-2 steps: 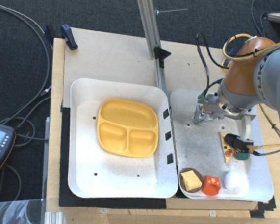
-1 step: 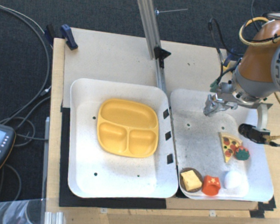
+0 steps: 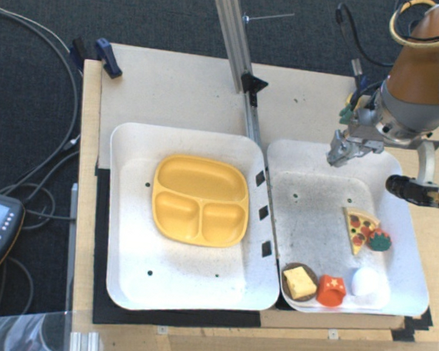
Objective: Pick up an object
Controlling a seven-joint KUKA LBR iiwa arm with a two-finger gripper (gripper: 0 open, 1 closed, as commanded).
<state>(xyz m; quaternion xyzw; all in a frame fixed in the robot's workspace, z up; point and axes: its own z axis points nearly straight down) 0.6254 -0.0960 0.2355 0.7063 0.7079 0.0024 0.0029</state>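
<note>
The gripper (image 3: pixel 347 153) hangs over the far edge of the right bin (image 3: pixel 309 210), its fingers close together with nothing seen between them. Well in front of it, on the bin's right side, lies a pizza slice toy (image 3: pixel 360 227) with a small green piece (image 3: pixel 381 241) beside it. Along the near edge sit a yellow cheese-like block (image 3: pixel 298 282), a red piece (image 3: pixel 332 290) and a white round piece (image 3: pixel 369 285). All of these lie apart from the gripper.
A yellow divided plate (image 3: pixel 200 200) rests in the left bin (image 3: pixel 125 270). A slanted metal rail (image 3: pixel 240 42) runs down to the gap between the bins. Black clips (image 3: pixel 263 211) mark the shared edge. Cables lie on the floor at left.
</note>
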